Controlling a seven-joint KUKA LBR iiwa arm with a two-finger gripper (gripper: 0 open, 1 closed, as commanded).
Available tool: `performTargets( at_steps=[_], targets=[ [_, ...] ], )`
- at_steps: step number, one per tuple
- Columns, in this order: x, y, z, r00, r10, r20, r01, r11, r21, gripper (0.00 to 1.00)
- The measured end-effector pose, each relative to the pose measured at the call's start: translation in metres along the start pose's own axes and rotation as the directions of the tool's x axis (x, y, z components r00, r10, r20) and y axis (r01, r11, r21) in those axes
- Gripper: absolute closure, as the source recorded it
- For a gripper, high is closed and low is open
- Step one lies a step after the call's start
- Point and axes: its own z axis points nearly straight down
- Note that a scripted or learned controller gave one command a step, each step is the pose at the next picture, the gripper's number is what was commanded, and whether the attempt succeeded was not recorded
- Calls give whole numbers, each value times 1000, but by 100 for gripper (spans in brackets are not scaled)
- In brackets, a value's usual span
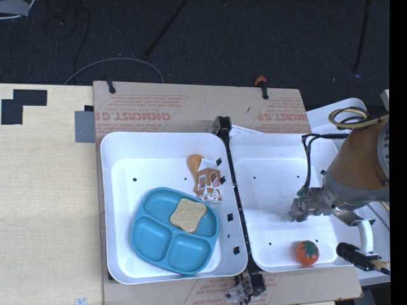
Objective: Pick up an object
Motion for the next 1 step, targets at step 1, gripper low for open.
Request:
performTargets(
  at_steps=[1],
  targets=[
    [1,8,-61,1000,-8,3,8,1000,-9,100]
  ],
)
